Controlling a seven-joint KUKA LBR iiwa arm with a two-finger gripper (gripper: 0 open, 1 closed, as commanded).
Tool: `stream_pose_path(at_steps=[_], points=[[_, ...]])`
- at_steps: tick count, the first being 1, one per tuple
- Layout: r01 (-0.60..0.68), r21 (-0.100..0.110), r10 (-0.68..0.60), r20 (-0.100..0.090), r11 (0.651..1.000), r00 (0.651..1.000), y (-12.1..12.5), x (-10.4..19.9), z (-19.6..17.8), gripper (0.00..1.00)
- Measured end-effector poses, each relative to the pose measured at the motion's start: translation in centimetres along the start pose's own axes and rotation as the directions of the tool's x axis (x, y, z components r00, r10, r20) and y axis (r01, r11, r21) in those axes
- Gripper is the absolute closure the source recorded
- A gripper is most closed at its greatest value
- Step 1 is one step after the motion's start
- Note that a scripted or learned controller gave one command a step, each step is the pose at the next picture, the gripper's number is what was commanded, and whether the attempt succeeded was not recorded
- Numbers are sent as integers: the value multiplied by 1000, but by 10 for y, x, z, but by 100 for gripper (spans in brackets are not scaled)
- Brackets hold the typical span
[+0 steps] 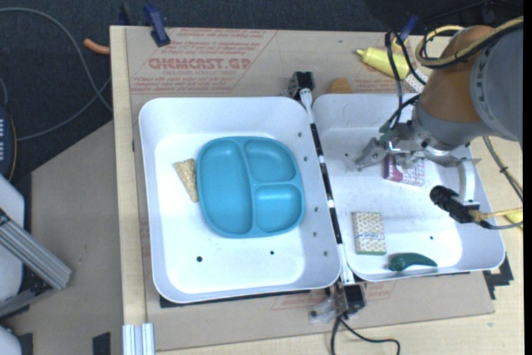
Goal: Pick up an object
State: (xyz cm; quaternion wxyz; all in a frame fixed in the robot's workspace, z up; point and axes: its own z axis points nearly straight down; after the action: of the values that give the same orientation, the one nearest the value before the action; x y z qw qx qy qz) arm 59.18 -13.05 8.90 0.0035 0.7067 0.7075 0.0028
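Note:
My gripper (384, 152) hangs low over the upper middle of the right bin (349, 122), its grey and orange arm reaching in from the right. A pink and white packet (407, 171) lies just right of and below it, partly covered by the wrist. Nothing visible is held. A tan square block (369, 231) rests lower in the same bin, and a dark green object (411, 262) lies near its front edge.
The left bin (241, 266) holds a blue divided plate (249, 185) with a tan piece (186, 175) at its left side. A yellow object (378, 60) and a small orange one (339, 85) lie on the bench behind the right bin. Cables trail by the arm.

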Motion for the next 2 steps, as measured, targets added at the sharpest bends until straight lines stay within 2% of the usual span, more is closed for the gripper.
stream_pose_path(at_steps=[1,2], points=[[1,-3,-1,3,1000,1000,65,-24,0,0],[3,-8,-3,9,1000,1000,66,-25,-12,100]])
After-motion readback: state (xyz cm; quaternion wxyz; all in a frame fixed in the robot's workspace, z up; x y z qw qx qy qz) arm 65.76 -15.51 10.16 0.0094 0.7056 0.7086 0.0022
